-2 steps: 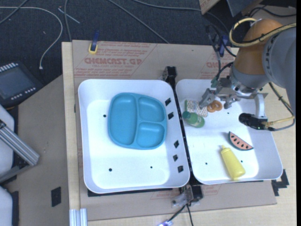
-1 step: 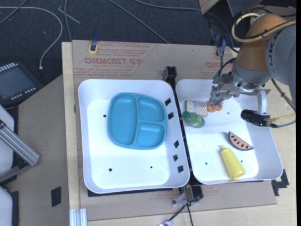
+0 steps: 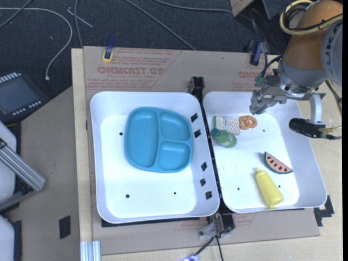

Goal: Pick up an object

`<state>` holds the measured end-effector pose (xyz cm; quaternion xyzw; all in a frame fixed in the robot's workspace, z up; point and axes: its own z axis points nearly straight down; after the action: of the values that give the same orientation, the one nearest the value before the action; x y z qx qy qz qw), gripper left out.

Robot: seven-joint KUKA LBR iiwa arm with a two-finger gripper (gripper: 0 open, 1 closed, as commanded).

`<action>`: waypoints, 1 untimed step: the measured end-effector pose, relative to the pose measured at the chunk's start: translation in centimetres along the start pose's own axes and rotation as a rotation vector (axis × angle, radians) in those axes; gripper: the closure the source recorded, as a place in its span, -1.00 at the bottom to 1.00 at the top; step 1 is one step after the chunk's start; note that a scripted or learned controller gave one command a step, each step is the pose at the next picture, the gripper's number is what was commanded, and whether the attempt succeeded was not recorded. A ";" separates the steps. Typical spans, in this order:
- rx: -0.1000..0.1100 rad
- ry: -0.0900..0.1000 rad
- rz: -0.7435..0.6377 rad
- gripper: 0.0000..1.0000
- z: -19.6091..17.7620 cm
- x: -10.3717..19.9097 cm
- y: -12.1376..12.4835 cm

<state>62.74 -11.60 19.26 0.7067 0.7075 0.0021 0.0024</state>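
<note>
In the camera view, the tool (image 3: pixel 260 103) hung low over the far part of the right bin (image 3: pixel 304 186). I could not tell how it was set. The pretzel (image 3: pixel 247 123) lay just beside it, a little to the near side and toward the left bin (image 3: pixel 106 162). The melon slice (image 3: pixel 278 163) and the yellow bottle (image 3: pixel 268 187) lay well apart from the tool, nearer the bin's front, so the pretzel seemed the likely target.

We note two bins side by side. Left bin (image 3: pixel 103 162): divided plate (image 3: pixel 159 139) near centre. Right bin (image 3: pixel 304 167): pretzel (image 3: pixel 247 123) and patterned piece (image 3: pixel 227 125) by the far-left corner, watermelon slice (image 3: pixel 278 163) centre-right, bottle (image 3: pixel 268 188) near the front edge.
</note>
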 end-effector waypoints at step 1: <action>0.000 0.000 0.000 1.00 -5.4 0.0 0.2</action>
<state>62.88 -11.58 24.68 0.7067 0.7075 0.0021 0.0025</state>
